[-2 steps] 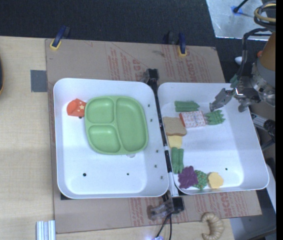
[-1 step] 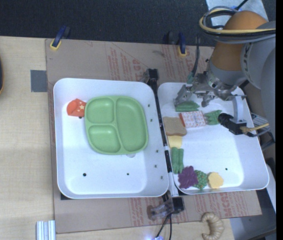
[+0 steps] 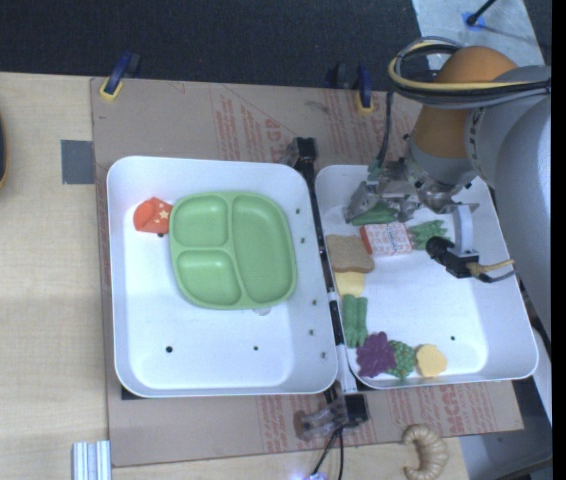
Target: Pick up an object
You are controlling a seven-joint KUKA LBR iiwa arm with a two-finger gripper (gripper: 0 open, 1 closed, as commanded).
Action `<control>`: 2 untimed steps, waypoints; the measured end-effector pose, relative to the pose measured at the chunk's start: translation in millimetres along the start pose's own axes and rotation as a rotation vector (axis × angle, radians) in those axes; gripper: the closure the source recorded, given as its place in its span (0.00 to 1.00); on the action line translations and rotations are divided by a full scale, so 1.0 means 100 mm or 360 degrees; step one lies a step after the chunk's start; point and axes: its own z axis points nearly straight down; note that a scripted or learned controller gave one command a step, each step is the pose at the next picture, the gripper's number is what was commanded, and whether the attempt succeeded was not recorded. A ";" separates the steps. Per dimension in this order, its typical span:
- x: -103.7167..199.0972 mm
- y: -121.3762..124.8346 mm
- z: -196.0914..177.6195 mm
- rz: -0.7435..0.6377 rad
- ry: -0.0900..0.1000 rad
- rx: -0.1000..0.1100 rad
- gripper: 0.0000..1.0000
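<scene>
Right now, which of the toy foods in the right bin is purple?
The purple one is the grape bunch, at the near edge of the right bin. Beside it sit a green piece and a yellow piece.

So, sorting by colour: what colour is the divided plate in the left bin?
Light green plate, seen in the camera view.
</scene>
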 end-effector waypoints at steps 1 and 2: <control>-0.01 0.00 -0.13 0.0000 0.0000 0.0002 1.00; 0.00 -0.01 -0.13 -0.0001 0.0000 0.0003 0.00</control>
